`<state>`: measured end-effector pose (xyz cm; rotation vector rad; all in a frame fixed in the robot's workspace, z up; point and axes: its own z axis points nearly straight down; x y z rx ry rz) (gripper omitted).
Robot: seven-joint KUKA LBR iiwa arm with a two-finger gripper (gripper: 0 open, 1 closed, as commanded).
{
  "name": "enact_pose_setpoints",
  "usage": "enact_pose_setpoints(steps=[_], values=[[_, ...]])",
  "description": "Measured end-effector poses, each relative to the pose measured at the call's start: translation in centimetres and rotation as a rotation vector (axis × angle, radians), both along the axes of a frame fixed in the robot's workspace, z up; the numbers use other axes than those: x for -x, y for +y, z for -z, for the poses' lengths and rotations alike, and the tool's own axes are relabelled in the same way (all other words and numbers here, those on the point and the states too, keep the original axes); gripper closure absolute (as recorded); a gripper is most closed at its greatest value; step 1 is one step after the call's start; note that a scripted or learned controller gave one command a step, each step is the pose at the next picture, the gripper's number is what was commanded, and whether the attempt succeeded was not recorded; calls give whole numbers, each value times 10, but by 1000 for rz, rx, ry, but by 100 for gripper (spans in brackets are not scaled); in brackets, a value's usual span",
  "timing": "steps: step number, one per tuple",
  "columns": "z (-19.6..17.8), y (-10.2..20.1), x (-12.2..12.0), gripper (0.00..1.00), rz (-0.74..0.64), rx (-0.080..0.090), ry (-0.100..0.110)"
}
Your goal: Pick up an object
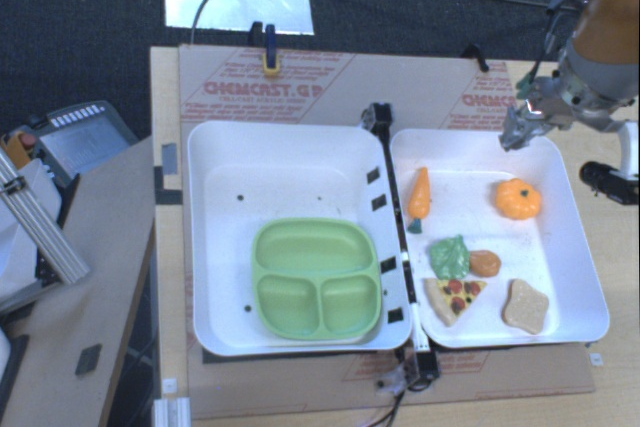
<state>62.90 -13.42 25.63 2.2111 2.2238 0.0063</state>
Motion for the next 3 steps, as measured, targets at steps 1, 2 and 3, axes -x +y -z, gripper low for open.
enact_pose_setpoints(steps=[1, 2, 3], values=[[12, 57, -15, 100, -3, -1, 4], [8, 108, -29, 100, -4, -2, 3], [13, 169, -37, 100, -4, -3, 4]])
